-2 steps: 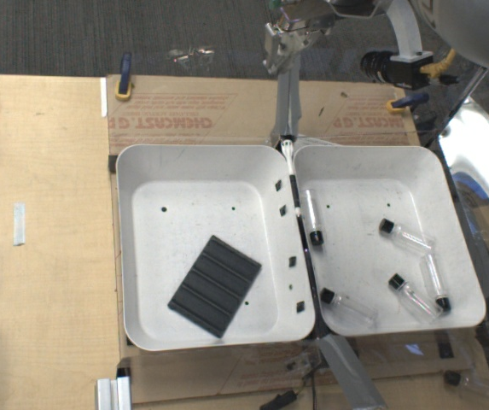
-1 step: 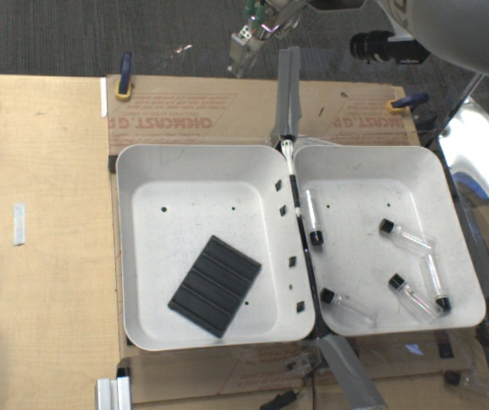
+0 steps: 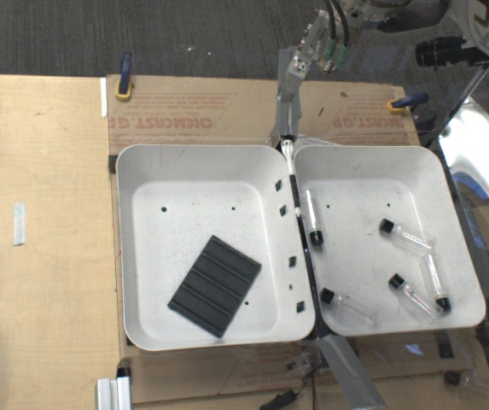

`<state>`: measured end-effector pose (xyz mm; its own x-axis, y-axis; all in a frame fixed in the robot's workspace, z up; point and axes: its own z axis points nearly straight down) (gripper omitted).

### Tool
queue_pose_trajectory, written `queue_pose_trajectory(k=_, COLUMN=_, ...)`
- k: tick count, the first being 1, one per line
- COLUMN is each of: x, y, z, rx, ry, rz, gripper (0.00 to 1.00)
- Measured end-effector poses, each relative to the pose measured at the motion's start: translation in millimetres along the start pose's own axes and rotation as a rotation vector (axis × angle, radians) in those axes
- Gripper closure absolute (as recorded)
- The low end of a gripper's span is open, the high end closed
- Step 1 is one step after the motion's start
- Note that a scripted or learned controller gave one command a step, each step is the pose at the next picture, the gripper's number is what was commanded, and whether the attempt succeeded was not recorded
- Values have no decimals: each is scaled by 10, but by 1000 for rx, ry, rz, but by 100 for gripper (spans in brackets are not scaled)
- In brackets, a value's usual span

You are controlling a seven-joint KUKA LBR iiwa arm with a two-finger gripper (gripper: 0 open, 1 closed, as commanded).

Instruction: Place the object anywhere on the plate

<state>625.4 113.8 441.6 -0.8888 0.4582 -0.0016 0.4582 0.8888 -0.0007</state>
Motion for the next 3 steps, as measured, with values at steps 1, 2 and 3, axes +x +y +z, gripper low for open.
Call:
queue_pose_trajectory(k=1, x=84, y=570, z=12, rx=1, ry=1, rz=351, gripper=100)
queue_pose_trajectory(k=2, x=419, y=950, z=0, rx=-2, ry=-1, rz=-270, gripper=100)
queue_pose_trajectory(k=3, x=283, y=1135, z=293, rx=-2, ry=0, rz=-558, gripper=100)
